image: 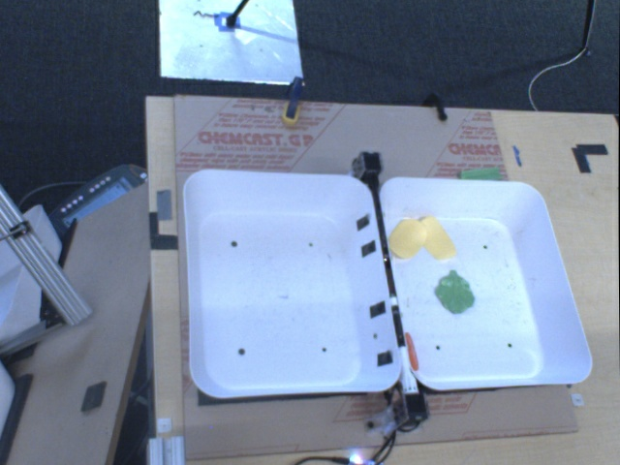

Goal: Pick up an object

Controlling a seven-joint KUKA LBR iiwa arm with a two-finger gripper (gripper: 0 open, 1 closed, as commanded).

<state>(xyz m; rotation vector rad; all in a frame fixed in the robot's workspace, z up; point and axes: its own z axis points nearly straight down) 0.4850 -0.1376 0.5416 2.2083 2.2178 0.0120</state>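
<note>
Both pickable things, a yellow piece (420, 238) and a green piece (453, 292), lie by the right bin's (542, 366) left wall; the hand's state cannot be told

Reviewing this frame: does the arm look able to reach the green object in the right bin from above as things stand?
Probably yes. The green object lies flat on the floor of the right bin, apart from the yellow object, with nothing over it.
</note>
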